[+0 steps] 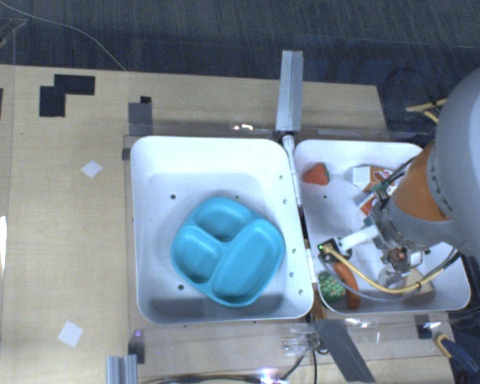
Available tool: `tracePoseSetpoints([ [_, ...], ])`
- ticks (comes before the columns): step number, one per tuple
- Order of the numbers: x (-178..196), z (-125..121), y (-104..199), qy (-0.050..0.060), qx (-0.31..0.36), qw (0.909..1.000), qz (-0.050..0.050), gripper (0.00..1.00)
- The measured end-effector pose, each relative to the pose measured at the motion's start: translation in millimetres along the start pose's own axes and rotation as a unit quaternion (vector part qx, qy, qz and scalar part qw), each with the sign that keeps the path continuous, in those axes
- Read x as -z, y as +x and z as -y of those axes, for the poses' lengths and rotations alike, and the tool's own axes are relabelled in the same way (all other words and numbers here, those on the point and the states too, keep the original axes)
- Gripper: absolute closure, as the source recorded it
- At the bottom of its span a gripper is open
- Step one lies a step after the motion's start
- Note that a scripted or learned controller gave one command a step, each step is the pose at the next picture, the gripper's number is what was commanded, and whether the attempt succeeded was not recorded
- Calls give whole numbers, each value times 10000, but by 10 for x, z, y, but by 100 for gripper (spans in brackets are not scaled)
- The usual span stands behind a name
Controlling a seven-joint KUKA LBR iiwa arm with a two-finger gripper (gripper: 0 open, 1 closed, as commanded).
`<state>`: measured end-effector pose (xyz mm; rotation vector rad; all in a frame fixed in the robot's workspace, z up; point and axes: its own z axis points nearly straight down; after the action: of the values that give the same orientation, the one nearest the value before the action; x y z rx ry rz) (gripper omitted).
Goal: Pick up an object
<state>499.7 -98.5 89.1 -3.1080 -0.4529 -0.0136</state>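
The right bin (336, 149) holds several small items. A red strawberry-like piece (316, 174) lies near its far left corner. An orange carrot-like piece (346, 276) and a green bumpy piece (329, 287) lie at its near left corner. A small white piece (360, 175) sits toward the back, partly under the arm. My gripper (394, 267) hangs low over the near middle of this bin, right of the carrot piece. The grey arm and its orange band (422, 192) hide much of the bin's right side. Nothing shows held in the gripper.
The left bin (154, 214) holds a blue divided plate (228, 250) in its middle. A yellow cable (384, 288) loops from the wrist across the right bin's near floor. A metal post (290, 94) stands behind the wall between the bins.
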Motion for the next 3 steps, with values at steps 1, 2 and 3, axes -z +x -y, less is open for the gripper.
tracePoseSetpoints([
  [1,956,258,104,9,969,9953,31,0],
  [2,70,197,-78,16,260,9996,45,0],
  [3,-8,-19,261,4,-416,9991,22,0],
])
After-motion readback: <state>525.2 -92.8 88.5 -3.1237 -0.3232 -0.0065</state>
